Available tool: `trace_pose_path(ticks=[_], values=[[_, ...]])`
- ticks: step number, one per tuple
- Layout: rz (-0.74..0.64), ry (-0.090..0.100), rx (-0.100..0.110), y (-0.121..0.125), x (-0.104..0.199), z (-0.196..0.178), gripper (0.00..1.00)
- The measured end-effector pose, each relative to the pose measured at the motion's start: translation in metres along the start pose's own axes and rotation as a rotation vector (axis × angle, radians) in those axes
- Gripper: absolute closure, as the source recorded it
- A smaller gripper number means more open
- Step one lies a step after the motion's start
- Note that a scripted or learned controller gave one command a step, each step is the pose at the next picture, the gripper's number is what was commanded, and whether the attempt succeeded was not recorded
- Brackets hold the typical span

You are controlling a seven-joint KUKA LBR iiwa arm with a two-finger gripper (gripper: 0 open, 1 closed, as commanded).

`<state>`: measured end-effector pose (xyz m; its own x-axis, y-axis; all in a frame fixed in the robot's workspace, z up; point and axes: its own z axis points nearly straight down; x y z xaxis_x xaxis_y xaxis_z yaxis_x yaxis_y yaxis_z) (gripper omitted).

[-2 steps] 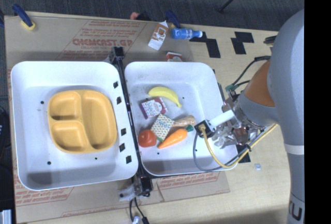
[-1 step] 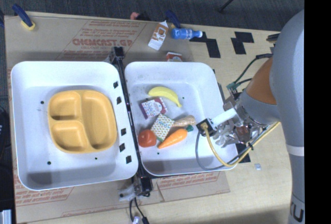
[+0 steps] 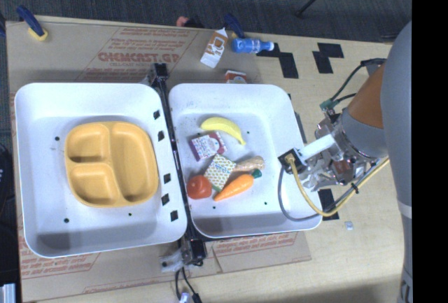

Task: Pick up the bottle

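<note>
The gripper is seen at the right, above the right rim of the right bin. Whether it is open or closed cannot be told, and nothing is seen to be held by it. The bottle is found outside both bins, laid on its side on the bench just beyond the far edge of the right bin, well apart from the gripper. Its long axis is set left to right, with the narrower end apparently turned to the right. A small carton is seen just to its left. A banana, a carrot and a tomato are contained in the right bin.
</note>
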<state>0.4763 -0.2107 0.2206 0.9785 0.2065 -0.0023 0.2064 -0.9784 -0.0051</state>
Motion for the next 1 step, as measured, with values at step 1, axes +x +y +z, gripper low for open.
trace_pose_path(ticks=[1], values=[[-0.005, -0.002, 0.001, -0.0326, 0.0064, 0.0444, 1.0]])
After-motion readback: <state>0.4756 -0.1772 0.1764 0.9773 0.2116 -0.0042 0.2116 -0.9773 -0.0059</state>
